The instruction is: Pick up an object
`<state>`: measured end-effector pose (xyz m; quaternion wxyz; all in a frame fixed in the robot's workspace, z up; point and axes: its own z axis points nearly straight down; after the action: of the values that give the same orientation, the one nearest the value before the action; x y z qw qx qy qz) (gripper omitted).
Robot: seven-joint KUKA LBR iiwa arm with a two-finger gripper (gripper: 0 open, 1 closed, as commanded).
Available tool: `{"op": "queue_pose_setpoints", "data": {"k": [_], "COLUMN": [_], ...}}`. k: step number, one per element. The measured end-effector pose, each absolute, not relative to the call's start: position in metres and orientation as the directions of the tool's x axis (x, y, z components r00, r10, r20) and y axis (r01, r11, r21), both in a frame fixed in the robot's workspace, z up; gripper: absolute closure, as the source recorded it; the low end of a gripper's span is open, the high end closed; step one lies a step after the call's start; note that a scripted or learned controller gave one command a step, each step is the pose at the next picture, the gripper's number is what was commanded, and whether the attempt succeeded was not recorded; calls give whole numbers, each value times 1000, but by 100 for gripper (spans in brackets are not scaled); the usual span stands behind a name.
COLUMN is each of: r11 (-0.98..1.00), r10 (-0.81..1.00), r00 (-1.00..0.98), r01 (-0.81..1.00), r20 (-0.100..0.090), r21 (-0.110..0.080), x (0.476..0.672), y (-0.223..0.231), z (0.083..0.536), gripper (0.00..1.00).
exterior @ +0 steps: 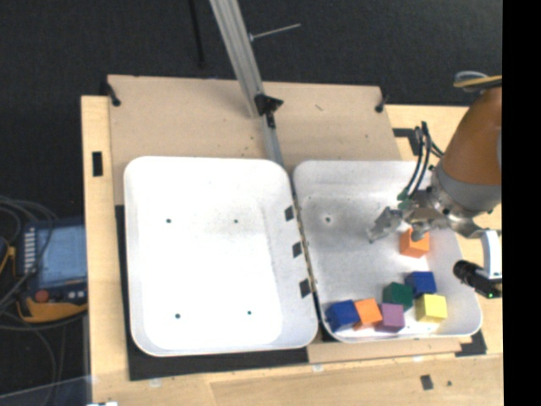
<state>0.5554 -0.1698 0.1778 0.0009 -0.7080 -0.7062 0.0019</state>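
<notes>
1. The left shallow white plastic bin [152, 252] lay on the bench with nothing but a few small dark specks on its floor.

2. The right shallow white plastic bin [338, 193] sat just beside it, the two rims touching along the centre seam. Its floor carried all the loose blocks.

3. Along the near wall of the right bin, from left to right, stood a blue cube [341, 314], a small orange cube [368, 311], a purple cube [393, 315], a dark green cube [398, 294], a second blue cube [421, 282] and a yellow cube [434, 306]. These were packed closely, several of them touching.

4. A separate, larger orange cube [414, 243] rested apart from that cluster, further from the near wall and towards the bin's right side.

5. The two-finger gripper [406, 220] of the grey arm with the orange band hung over the right bin. The larger orange cube lay directly under its right portion and slightly towards the near side, partly covered by it.

6. Whether the gripper was spread or pressed together could not be determined; nothing was seen pinched in it.

7. Judgement: the larger orange cube was the likeliest target, being nearest and isolated. A pick called for a small shift towards the near right before descent. As a cube, it offered no long axis to align to.
</notes>
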Motion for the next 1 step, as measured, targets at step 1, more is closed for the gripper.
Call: {"op": "queue_pose_setpoints", "data": {"k": [1], "r11": [-4], "r10": [1000], "r00": [4], "r01": [1000], "r20": [-1], "r21": [-4], "x": [554], "y": [-167], "z": [135], "gripper": [0]}}
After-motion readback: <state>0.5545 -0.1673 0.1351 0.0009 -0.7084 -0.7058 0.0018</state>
